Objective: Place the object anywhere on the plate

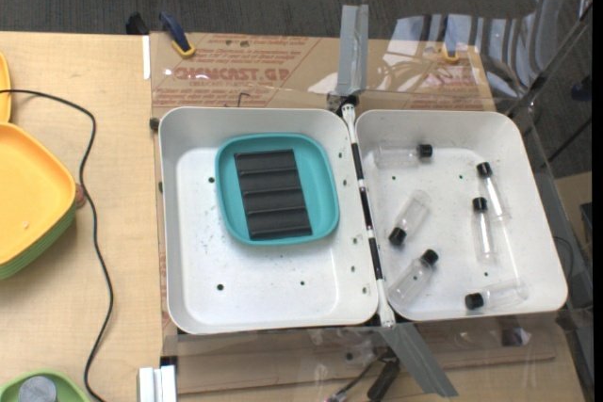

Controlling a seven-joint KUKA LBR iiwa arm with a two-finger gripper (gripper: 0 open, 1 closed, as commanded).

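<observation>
A teal square plate (323,193) lies in the left bin (188,278), toward its back. A dark grey ribbed block (272,194) rests flat in the plate's middle. Several clear plastic vials with black caps lie scattered in the right bin (537,202). One vial (409,217) is near that bin's centre left and another vial (412,273) lies by the front left corner. A long vial (483,231) lies toward the right side.
Yellow dishes (28,202) are stacked on the wooden bench at far left, with a black cable (94,231) running beside them. Cardboard (245,71) and a grey metal post (352,52) stand behind the bins. A green-rimmed item (38,388) sits at bottom left.
</observation>
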